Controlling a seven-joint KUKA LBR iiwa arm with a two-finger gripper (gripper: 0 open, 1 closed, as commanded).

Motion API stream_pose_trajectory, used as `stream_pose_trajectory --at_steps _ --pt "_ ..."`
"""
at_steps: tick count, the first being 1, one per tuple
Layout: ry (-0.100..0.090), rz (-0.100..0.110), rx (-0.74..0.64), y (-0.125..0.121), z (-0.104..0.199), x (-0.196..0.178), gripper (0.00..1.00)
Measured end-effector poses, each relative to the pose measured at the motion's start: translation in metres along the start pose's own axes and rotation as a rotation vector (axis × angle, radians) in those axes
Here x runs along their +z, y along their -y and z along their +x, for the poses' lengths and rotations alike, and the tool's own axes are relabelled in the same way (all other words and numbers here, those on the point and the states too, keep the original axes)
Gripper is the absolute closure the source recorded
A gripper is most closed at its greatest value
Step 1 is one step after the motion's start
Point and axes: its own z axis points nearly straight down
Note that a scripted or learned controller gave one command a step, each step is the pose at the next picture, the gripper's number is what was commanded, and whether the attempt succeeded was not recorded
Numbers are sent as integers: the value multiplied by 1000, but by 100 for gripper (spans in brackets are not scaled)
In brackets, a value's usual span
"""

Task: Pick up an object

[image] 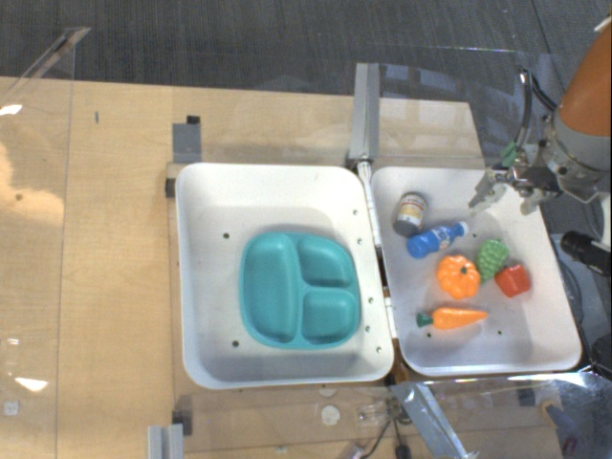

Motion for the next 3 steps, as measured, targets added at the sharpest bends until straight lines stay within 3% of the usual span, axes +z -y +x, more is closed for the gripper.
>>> stream_pose_trajectory --at_steps 1,2,3 --pt "5 -22 86 5 -28 146 0" --pt "2 -14 39 55 -13 177 0" --pt "3 -21 38 52 -12 166 100"
